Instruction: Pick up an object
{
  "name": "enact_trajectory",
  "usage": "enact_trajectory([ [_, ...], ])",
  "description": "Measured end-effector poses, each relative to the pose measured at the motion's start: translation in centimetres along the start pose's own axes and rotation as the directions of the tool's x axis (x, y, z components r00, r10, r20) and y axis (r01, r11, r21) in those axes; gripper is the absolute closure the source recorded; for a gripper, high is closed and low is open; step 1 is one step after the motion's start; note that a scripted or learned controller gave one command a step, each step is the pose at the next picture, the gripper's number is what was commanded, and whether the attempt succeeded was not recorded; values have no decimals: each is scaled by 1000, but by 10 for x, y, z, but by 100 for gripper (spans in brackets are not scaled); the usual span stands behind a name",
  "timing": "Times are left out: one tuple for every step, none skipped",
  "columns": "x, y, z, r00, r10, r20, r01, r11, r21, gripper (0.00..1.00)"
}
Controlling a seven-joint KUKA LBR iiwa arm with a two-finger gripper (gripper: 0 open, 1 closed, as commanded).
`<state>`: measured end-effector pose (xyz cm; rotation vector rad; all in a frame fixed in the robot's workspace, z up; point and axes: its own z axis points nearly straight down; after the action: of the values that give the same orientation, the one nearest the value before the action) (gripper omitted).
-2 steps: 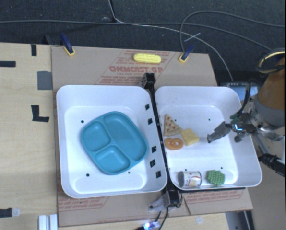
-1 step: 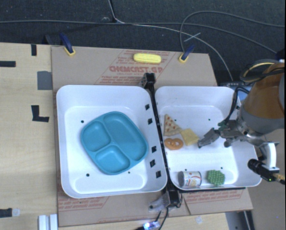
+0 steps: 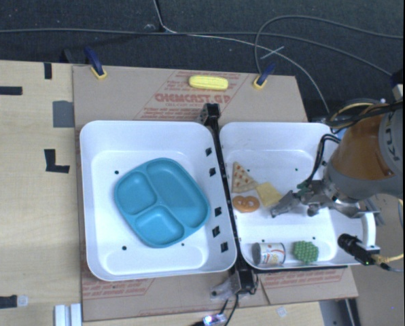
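The right bin [image 3: 277, 133] holds several small items. A tan triangular slice [image 3: 240, 176] lies near its left wall, with a round orange-brown ring [image 3: 245, 203] below it and a yellow wedge [image 3: 268, 195] beside that. Along the front wall lie a small can [image 3: 271, 253] on its side and a green knobbly piece [image 3: 305, 251]. My gripper [image 3: 284, 206] hangs low over the middle of this bin, pointing left, just right of the yellow wedge. I see nothing held in it.
The left bin [image 3: 88, 182] contains a blue divided plate [image 3: 162, 201]. A yellow corn-like object [image 3: 208, 82] lies on the cardboard behind the bins. Cables run across the dark floor at the back. The arm's grey body [image 3: 365, 161] covers the right bin's right wall.
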<state>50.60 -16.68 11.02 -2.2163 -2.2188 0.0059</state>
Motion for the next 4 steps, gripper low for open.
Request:
enact_trajectory([
  [0,1,-12,1000,-1,0,1,1000,-4,100],
  [2,-2,-75,1000,0,3,0,1000,-11,100],
  [2,-1,-127,1000,-1,3,1,1000,-12,100],
  [57,4,-114,1000,-5,0,5,1000,-5,100],
])
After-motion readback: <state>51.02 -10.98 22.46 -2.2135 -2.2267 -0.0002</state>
